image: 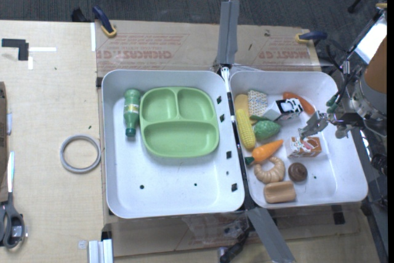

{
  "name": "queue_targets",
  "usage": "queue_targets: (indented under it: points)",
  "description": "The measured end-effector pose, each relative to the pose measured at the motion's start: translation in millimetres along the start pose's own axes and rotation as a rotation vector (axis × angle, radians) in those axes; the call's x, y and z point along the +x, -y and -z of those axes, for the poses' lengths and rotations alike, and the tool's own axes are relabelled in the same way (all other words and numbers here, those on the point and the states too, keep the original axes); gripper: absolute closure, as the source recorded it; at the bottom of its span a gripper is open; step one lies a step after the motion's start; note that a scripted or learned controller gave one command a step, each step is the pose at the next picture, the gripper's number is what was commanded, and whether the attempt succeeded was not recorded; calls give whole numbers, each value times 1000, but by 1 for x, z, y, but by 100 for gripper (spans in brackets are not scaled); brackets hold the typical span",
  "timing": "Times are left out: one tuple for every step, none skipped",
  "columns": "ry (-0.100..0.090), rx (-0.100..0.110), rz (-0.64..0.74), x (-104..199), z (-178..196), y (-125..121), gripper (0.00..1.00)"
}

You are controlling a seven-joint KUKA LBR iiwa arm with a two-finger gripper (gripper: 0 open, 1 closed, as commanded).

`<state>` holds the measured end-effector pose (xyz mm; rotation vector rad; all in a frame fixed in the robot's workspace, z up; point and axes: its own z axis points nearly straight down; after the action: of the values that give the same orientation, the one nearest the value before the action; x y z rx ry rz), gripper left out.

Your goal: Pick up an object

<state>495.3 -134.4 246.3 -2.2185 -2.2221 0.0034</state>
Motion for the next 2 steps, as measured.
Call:
queue_targets:
  points:
    - [-1, 1, -6, 16, -108, 16, 0]
    - [-1, 0, 216, 35, -153, -11, 0]
